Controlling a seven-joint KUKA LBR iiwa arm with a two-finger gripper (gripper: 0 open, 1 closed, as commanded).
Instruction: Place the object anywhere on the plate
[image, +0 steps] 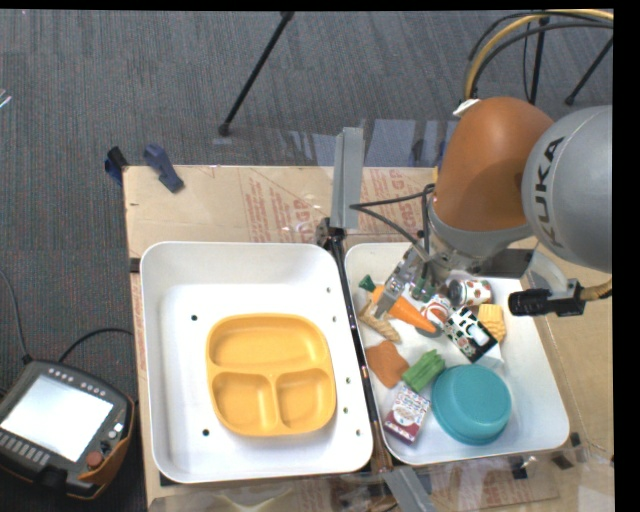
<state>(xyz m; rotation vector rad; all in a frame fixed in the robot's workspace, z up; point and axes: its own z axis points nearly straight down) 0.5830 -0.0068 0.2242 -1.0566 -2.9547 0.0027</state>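
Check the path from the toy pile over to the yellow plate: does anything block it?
Only the two bins' adjoining rims lie between them, and the hand can lift over those. The yellow plate sits alone in the left bin.

Even, bright overhead light; soft shadows inside the white bins (160, 300). Mild glare on the arm's orange band (490, 165). Focus slightly soft throughout.

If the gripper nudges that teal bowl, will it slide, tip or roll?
The teal bowl sits rim-down on the right bin, so it will probably slide, not roll. It looks like light plastic. Its smooth dome may slip from a pinch, and a push could shove the carton.
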